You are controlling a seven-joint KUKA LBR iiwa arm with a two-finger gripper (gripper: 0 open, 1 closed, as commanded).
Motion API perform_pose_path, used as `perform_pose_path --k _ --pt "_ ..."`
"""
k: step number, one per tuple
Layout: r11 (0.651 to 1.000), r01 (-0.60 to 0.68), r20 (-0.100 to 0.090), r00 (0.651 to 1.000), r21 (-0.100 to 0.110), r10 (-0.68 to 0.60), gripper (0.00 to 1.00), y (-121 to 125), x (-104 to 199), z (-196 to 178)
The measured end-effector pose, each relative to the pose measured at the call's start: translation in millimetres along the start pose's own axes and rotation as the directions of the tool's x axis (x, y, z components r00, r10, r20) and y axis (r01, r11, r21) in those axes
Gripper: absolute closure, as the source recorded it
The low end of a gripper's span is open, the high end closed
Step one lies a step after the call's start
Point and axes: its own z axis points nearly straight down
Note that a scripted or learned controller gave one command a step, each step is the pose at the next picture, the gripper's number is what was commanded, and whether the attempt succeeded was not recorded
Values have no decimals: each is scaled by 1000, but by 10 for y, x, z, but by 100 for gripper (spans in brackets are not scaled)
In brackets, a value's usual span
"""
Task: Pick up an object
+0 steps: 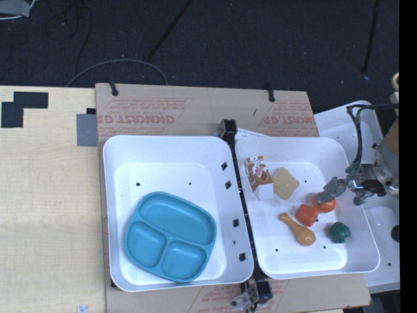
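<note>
The gripper [333,191] sat low at the right of the frame, right beside the orange toy [307,213]. Nothing was lifted yet, and I cannot tell its grip.

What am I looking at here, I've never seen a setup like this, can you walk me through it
This is one picture from a camera fixed above a workbench, looking down at a slant. Two shallow white bins sit side by side. The left bin holds a blue divided plate. The right bin holds small items: a pale beige lump, a small red and white packet, an orange-red piece, an orange pear-shaped toy and a small dark green thing. A robot arm reaches in from the right, and its hand is over the right bin, close to a red object. I cannot tell whether it holds anything. Its job is to pick up an object.
</note>
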Motion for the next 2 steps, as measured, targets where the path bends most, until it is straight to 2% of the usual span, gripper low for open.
perform_pose_path --k 1,2 --pt "1000 0 -3 1000 6 0 0 1 7 433" --pt "1000 -1 -4 1000 8 1 0 -99 -33 1007"
